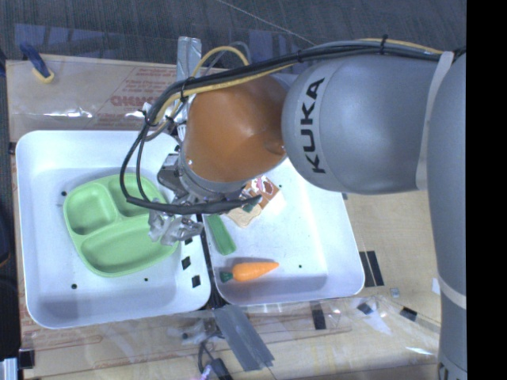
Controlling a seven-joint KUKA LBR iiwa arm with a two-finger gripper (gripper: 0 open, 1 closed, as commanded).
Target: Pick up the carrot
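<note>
Carrot [249, 271] lying in right bin [337, 236]; gripper [174, 228] over green tray [103, 224] edge, finger state unclear.

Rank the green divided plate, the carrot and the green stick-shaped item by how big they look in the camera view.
1. green divided plate, by far the largest, in the left bin.
2. carrot, in the right bin.
3. green stick-shaped item; the arm hides its upper end, so its place against the carrot is unsure.
</note>
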